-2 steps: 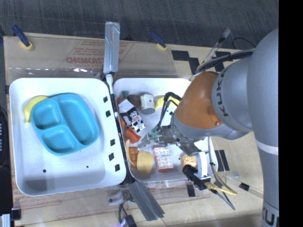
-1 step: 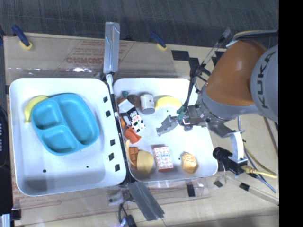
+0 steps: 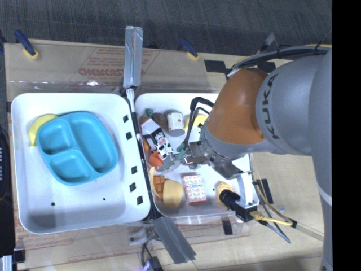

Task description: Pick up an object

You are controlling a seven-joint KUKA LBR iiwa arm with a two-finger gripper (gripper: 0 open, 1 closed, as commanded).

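Grey arm w/ orange band, marked "KUKA", puts end effector [image 3: 176, 158] low in right shallow white bin [image 3: 237, 103], finger state cannot be told, amid clutter incl. pink patterned box [image 3: 193, 188]; left shallow white bin [image 3: 22, 151] holds blue 3-compartment plastic tray [image 3: 79, 145].

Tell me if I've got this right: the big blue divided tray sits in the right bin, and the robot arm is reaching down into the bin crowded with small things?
Not quite. The camera view shows the blue divided tray in the left bin, not the right one. The rest holds: the arm reaches down into the right bin, which is crowded with small things.
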